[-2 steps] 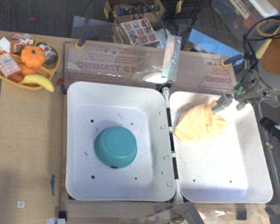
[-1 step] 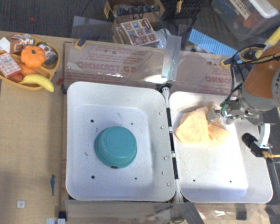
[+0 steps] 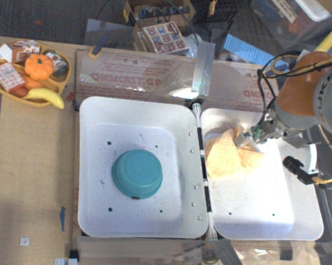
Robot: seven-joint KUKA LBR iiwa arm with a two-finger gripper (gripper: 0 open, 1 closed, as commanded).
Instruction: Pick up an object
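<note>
Here, in the camera view, you see the gripper [image 3: 252, 136] low in the upper left part of the right bin [image 3: 285, 223], right of the frame's centre, with the grey arm [image 3: 325, 97] and its orange band reaching in from the upper right. Its fingers meet the upper right edge of a pale yellow cloth [image 3: 226, 154] that lies crumpled against the bin's left wall. You cannot tell how far the fingers are spread, or whether any cloth sits between them. In the left bin [image 3: 97, 123] a teal bowl [image 3: 137, 173] rests upside down near the middle. On the table [image 3: 18, 168], at upper left, a plate of toy food [image 3: 28, 72] stands apart.
</note>
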